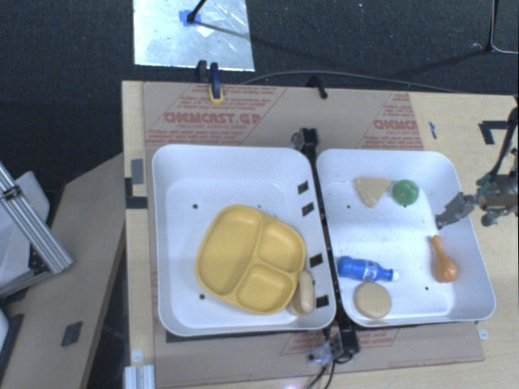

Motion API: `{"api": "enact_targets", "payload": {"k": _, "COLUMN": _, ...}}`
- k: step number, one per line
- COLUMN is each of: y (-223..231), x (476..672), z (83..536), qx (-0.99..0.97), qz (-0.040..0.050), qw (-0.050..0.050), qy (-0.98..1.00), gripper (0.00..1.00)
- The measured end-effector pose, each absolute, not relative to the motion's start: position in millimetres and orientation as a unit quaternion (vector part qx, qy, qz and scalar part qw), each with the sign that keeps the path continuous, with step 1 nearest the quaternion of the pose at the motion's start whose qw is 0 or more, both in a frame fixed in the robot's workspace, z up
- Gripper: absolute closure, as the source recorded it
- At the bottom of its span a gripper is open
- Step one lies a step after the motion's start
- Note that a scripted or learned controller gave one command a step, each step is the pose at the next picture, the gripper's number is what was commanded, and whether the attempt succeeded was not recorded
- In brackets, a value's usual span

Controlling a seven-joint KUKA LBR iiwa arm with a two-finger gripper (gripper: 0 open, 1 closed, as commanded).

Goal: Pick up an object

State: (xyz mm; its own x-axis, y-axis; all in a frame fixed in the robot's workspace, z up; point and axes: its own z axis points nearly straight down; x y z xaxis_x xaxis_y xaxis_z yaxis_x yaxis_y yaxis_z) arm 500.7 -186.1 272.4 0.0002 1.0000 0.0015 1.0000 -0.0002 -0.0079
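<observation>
The right bin [466, 298] holds a tan wedge [372, 190], a green ball [405, 191], an orange drumstick-shaped piece [443, 259], a blue bottle [364, 269] lying on its side and a round tan biscuit [372, 301]. My gripper [470, 209] hangs at the right bin's right rim, above and just right of the orange piece. It is well to the right of the green ball. Nothing shows in its grasp.
The left bin [174, 217] holds a yellow divided plate [251, 258] with a pale bread roll [304, 292] against its lower right edge. A black divider [318, 225] runs between the bins. A clamp [214, 82] sits at the bench's back edge.
</observation>
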Motion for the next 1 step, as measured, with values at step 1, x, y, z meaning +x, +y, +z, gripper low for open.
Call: {"api": "enact_targets", "payload": {"k": 1, "y": -185.5, "x": 502.8, "z": 277.8, "qx": -0.706, "qz": -0.0004, "qw": -0.001, "qy": -0.708, "gripper": 0.00}}
